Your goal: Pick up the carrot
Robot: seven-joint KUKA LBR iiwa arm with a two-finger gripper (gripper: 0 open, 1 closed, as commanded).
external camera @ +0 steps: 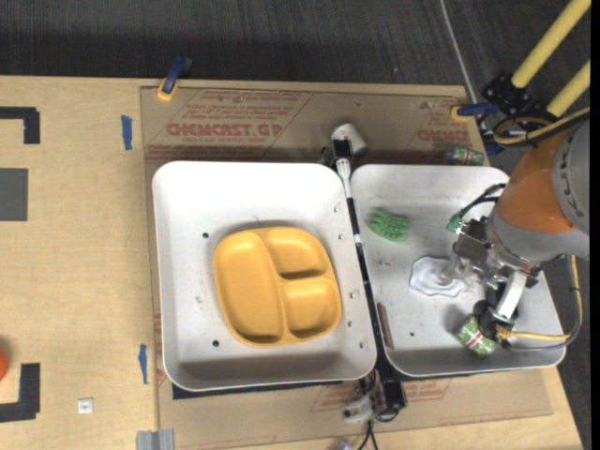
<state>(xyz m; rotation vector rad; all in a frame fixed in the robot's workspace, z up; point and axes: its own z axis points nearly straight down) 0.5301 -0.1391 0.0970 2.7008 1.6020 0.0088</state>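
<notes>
My gripper (461, 268) hangs low over the middle of the right bin (412, 181), under the grey wrist with the orange band. It is right above, or touching, a pale see-through lump (433, 277) on the bin floor. A green knobbly piece (389, 225) lies to the left of the gripper, apart from it. A small green item with a red and white band (478, 336) rests near the bin's front edge, below the gripper. I can make out nothing orange and carrot-shaped in either bin.
The left bin (187, 204) holds a yellow divided plate (277, 284). A thin yellow strand (536, 338) curves along the right bin's front right corner. A black divider (354, 242) runs between the bins. Blue clamps and yellow poles stand behind the bench.
</notes>
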